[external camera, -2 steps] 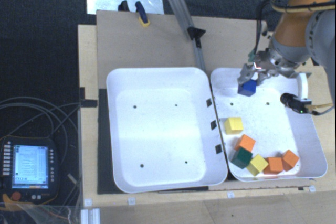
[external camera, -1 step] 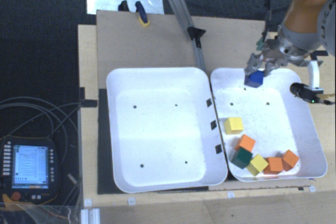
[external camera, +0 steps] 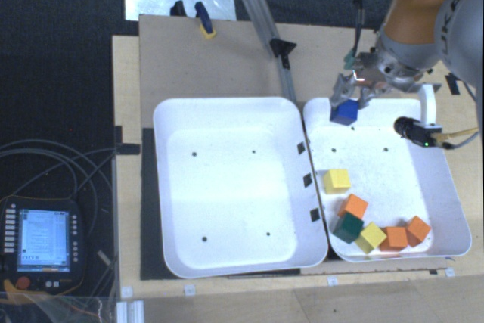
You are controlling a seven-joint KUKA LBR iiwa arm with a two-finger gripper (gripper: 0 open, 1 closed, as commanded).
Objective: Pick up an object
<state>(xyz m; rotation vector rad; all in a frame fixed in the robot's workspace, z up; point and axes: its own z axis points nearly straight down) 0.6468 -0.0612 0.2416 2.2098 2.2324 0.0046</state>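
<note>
A: What are you seeing, biggest first?

B: You're looking at the left bin (external camera: 227, 185), then the right bin (external camera: 446, 185) carrying loose blocks along its near edge.

A: And the gripper (external camera: 349, 98)?

B: It's hanging over the right bin's far-left corner, fingers clenching a blue block (external camera: 345, 113) between them, raised off the floor.

No legible text, label, brand, number or sign is present. The lit screen of the handheld control pendant (external camera: 44, 244), located left of the bench (external camera: 227, 64), displays content too small to read.
</note>
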